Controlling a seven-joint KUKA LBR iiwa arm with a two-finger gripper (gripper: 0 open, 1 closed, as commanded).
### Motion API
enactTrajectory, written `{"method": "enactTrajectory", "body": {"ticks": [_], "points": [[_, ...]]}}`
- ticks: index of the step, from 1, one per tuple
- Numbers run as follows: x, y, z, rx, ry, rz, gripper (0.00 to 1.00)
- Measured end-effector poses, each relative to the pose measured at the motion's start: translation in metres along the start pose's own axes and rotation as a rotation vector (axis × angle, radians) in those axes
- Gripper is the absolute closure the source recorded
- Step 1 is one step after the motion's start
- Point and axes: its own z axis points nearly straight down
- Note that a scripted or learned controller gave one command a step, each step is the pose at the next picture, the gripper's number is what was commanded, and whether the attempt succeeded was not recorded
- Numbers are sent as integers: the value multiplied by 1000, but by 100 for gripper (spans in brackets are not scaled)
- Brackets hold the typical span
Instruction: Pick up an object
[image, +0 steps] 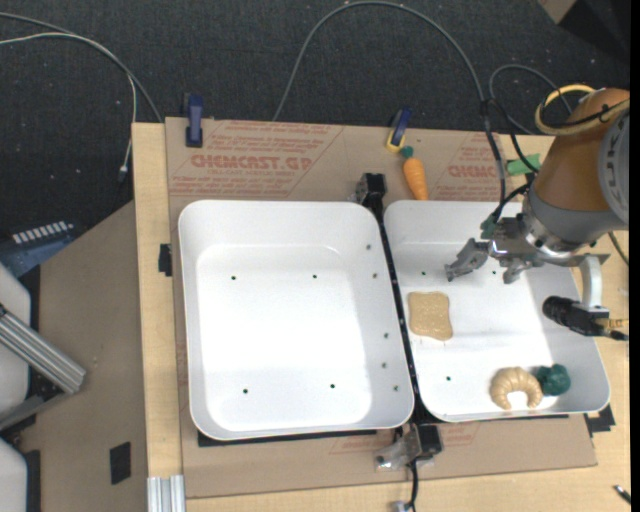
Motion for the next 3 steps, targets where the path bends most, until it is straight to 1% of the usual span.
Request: {"method": "enactTrajectory", "body": {"ticks": [1, 2, 3], "points": [[32, -23, -12, 5, 2, -4, 0], [45, -46, 73, 10, 3, -3, 0], [46, -14, 70, 4, 1, -3, 0]]}}
